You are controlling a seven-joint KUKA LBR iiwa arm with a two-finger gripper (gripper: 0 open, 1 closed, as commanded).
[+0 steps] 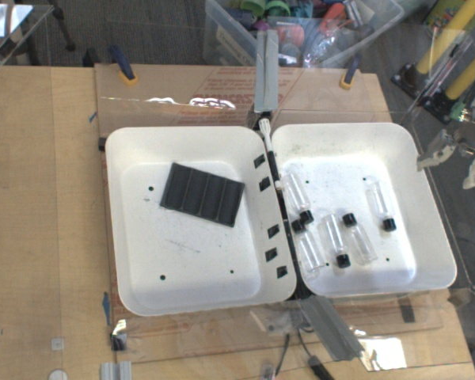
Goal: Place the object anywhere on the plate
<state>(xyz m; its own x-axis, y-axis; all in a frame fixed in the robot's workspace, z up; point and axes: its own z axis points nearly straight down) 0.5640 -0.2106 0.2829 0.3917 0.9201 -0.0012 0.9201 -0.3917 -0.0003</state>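
Left bin (119,212): one dark ribbed rectangular plate (202,194), lying flat and slightly skewed, toward the bin's far side, middle. Right bin (435,236): five clear plastic vials with black caps (336,244), all lying down, clustered from the left wall to the centre; one vial (378,204) lies apart toward the right. End effector: at the bench's right edge beside the right bin, too indistinct to point out; opening cannot be told, and nothing is visibly held.

Plate (202,194) left — vials (332,228) right
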